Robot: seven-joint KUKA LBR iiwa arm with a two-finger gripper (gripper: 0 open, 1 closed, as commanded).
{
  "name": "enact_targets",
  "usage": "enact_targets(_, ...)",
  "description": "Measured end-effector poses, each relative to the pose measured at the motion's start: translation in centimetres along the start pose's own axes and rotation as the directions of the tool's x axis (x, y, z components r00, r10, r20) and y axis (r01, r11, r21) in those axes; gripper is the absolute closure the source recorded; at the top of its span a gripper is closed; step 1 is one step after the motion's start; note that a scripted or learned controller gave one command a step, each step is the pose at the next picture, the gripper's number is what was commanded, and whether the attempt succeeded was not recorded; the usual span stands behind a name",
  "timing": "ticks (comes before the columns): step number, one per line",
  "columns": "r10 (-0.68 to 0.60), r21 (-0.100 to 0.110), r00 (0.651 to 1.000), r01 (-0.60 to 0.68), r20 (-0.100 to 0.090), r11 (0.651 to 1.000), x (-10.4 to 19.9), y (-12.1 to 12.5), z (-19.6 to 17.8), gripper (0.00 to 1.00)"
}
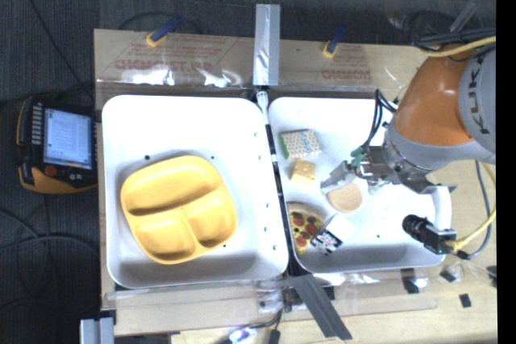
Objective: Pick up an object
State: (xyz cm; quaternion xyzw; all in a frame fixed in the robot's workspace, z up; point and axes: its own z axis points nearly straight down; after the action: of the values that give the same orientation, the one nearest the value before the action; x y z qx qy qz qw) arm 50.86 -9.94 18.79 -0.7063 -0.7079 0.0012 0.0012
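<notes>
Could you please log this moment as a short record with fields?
left bin: yellow tray
right bin: patterned block, cheese cube, tan disc, pizza slice, black-and-white item
gripper: over right bin, beside the tan disc
grasp: cannot tell
outside bins: pendant left of bench

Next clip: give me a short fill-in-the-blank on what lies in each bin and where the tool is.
1. The yellow divided tray lies in the ____ bin.
2. The tool is over the ____ bin, right beside the round tan piece.
3. The yellow tray has ____ compartments.
4. The pizza slice toy lies near the ____ corner of the right bin, as the view shows it.

Missing words: left; right; three; lower left
</notes>
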Motion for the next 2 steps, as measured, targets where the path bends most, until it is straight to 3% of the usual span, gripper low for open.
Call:
enact_targets(1,0.026,-0.021,1.0,-0.026,0.004,0.999,-2.3,2.7,8.7,0.0)
enact_targets(2,0.214,-0.018,0.977,-0.214,0.001,0.977,-1.8,6.5,9.2,0.0)
